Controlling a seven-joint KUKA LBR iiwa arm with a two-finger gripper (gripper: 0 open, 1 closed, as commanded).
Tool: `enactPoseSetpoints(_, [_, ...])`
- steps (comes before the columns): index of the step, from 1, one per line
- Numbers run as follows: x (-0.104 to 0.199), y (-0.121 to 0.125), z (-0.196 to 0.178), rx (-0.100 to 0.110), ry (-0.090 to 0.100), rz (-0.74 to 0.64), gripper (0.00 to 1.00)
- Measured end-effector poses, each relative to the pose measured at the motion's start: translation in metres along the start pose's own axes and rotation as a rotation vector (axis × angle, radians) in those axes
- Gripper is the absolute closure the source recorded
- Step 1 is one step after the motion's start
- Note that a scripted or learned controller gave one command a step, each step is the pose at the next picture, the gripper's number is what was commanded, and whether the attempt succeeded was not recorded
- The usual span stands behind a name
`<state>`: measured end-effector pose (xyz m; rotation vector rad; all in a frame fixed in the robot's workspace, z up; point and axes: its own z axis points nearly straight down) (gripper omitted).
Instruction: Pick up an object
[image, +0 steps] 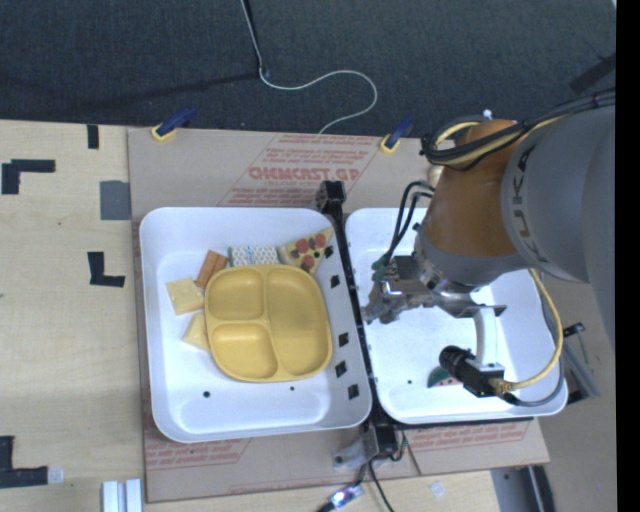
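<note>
A pale wooden counter (60, 330) fills most of the view, marked with black tape pieces (100, 270) in L and bar shapes along its left part. On it lies a brown cardboard sheet (290, 170) printed with red lettering, held at its far edge by two clamps with blue and yellow grips (173, 124). Beyond the counter's far edge runs dark blue-grey carpeted floor (120, 50), crossed by a thin white cable (330, 80) that loops and trails toward the cardboard. The light is even and shadows are soft.
</note>
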<state>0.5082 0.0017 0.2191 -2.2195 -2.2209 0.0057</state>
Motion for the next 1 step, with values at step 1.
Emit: enactPoseSetpoints(1, [-0.0119, 0.0084, -0.0101, -0.002, 0.001, -0.001, 1.00])
